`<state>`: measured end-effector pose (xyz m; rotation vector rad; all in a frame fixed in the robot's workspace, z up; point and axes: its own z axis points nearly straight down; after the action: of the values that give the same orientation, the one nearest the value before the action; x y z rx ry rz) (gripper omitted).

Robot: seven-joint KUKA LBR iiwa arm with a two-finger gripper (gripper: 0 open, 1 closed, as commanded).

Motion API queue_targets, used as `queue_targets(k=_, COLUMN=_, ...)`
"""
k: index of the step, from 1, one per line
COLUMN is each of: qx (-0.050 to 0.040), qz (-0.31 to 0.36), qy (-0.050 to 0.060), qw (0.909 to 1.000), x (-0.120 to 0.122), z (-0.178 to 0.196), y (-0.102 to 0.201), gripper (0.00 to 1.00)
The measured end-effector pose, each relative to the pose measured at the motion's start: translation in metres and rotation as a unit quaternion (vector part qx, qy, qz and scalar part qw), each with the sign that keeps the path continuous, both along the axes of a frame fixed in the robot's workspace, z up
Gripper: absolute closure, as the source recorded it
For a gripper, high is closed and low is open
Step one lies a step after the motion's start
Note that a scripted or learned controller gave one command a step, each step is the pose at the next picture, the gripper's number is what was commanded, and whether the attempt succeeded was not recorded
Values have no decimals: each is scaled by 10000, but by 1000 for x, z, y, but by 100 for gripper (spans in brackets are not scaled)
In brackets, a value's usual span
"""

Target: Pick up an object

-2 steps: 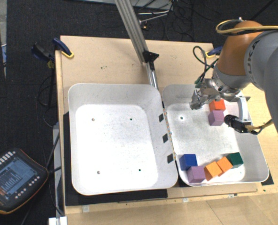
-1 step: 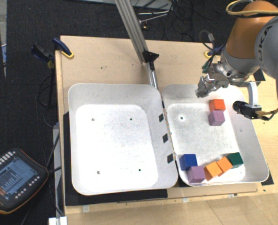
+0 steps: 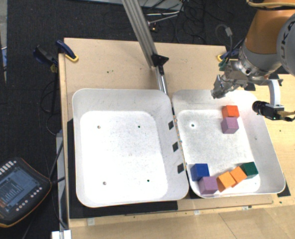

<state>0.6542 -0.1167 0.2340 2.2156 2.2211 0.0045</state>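
Overhead, the pincer [image 3: 220,92] hangs above the right bin's [image 3: 267,148] rim, its grip state unreadable.

We could not resolve the tool [image 3: 221,91] fingers, a dark blur. Right of the tool, the arm [image 3: 274,31] was cut off by the picture's edge.

robot lab: teach pendant [image 3: 13,190], clamped bench [image 3: 117,63].
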Motion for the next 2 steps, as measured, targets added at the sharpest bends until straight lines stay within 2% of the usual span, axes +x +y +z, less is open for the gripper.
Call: queue_targets(k=2, qx=15, qz=29, qy=30, qw=10000, x=-3, z=-17, y=111, gripper=100)
